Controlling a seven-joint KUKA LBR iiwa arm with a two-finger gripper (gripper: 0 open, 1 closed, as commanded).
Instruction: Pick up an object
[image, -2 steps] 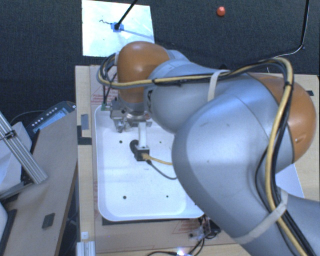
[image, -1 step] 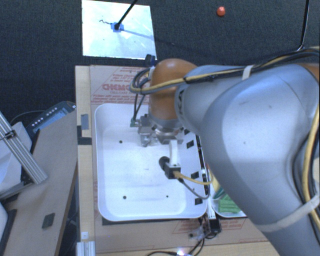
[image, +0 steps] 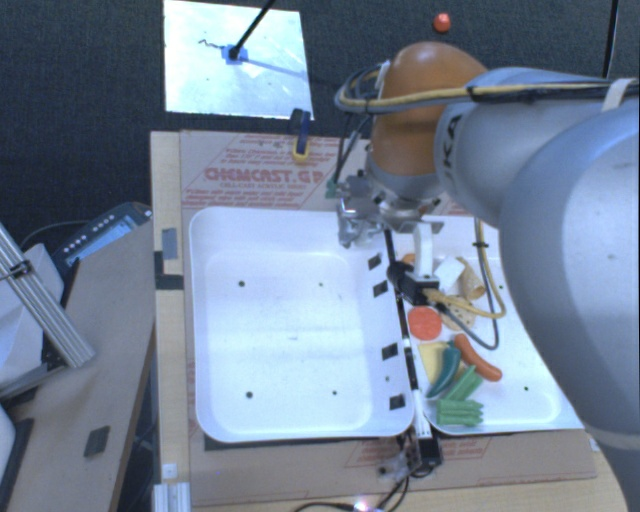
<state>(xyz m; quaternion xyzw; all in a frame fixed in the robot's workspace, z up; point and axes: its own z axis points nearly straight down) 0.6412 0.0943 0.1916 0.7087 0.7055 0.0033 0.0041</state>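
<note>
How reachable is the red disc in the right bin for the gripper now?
Probably yes: the red disc lies uncovered in the right bin, and the gripper hangs close by. The yellow piece just beside it may crowd the grasp.

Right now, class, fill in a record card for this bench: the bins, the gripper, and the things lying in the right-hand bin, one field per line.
left bin: white, shallow, bare floor with small dark dots
right bin: white, shallow, holds all the loose things
gripper: over the far edge, near the divide between the bins
red things: round disc; long sausage shape
yellow thing: wedge, beside the disc
green things: pod; ridged piece, nearest the front
pale thing: beige piece, farthest back
</note>
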